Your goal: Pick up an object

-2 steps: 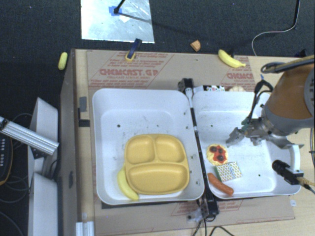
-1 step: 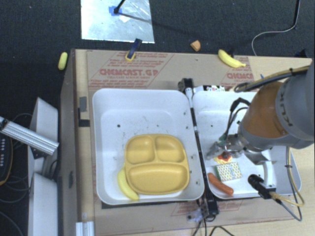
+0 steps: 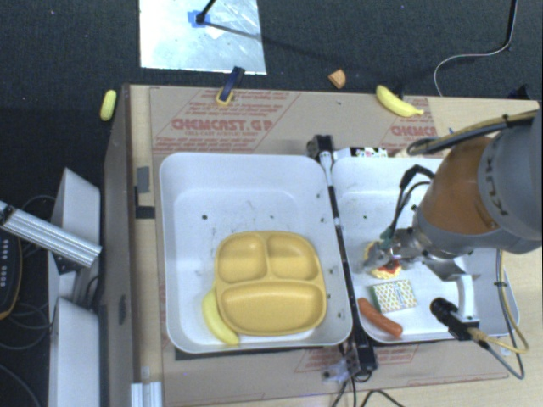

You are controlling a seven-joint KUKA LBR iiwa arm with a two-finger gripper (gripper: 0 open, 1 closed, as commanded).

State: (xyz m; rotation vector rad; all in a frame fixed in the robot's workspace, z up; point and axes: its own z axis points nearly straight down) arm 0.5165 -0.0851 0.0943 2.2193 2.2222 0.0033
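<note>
- Gripper (image 3: 383, 257) hovering over a small yellow-and-red object (image 3: 388, 269) near the right bin (image 3: 365, 195)'s left wall; claw state impossible to tell.
- "CHEMCAST GP" lettering (image 3: 222, 125) showing along the bench's far edge.

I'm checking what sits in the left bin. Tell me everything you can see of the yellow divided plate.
The yellow divided plate looks like smooth moulded plastic, rounded at the corners, with three compartments: two smaller ones at the far side and one wide one nearer the camera. It lies flat and upright on the floor of the left bin, toward its near right corner. A yellow banana lies against its near left edge.
</note>
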